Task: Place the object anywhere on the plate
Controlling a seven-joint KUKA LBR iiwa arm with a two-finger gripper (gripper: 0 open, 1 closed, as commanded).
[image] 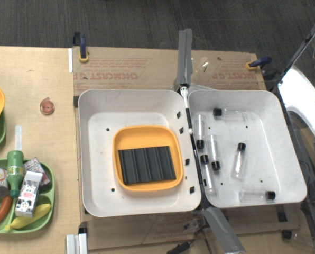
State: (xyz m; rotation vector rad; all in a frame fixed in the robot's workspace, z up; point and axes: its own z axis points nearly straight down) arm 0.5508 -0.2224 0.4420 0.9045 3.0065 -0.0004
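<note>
Vials (238,163) with black caps, which I take for the task's things, lie flat in the right bin (284,142). The nearest (255,196) lies crosswise by the near wall with its cap to the right, the middle ones run roughly near to far, and the farthest (229,111) lies crosswise, cap left. They look light, stiff, smooth and apt to roll or crack, so grip mid-barrel across the long axis. The plate (147,133) in the left bin (94,157) already carries a ribbed slab (147,163).

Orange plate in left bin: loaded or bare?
Loaded. The orange plate in the left bin already carries a dark ribbed block lying flat across its middle.
</note>
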